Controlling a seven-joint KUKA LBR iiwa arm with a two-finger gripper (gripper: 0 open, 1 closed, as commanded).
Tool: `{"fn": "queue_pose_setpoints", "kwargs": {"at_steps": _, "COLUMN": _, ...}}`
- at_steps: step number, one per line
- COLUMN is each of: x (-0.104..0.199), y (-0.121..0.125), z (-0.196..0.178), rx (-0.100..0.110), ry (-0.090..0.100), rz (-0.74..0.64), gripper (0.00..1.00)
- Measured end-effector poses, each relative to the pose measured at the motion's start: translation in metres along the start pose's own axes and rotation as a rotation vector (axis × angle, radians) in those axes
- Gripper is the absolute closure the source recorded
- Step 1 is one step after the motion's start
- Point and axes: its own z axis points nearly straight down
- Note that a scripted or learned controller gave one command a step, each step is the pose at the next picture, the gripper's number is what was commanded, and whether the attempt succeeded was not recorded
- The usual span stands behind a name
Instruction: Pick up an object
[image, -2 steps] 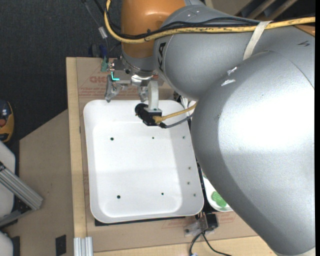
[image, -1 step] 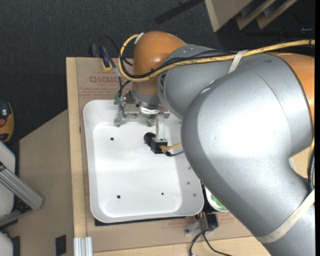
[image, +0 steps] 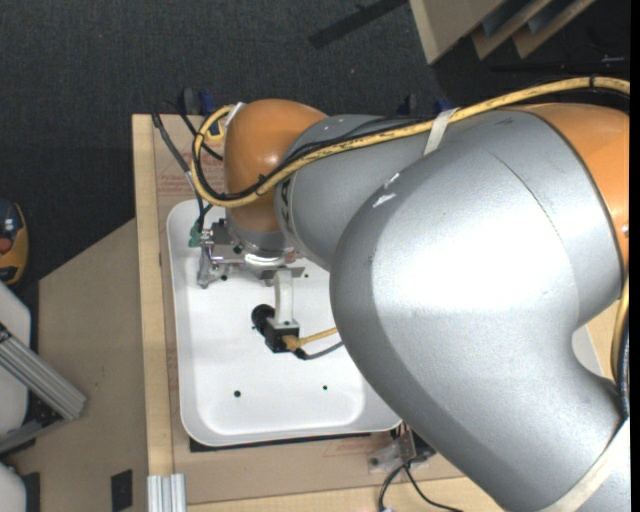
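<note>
There was one robot arm (image: 470, 270), grey, with two orange sections in sight: one orange section (image: 262, 135) above the wrist and another (image: 612, 120) at the view's right edge. One gripper (image: 210, 262) hung below the wrist. One white bin (image: 200, 400) could be counted on one wooden bench (image: 150, 300), and two small dark specks lay on its floor, one speck (image: 237, 393) and another speck (image: 325, 388); what they were could not be told

Arm (image: 470, 270) cut off at right edge, covering part of left bin (image: 205, 395), end effector (image: 213, 258) partly under wrist (image: 262, 215)
</note>
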Motion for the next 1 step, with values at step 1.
{"fn": "queue_pose_setpoints", "kwargs": {"at_steps": 1, "x": -0.0035, "y": -0.0712, "z": 0.0005, "rx": 0.001, "ry": -0.002, "rz": 0.006, "gripper": 0.0}}
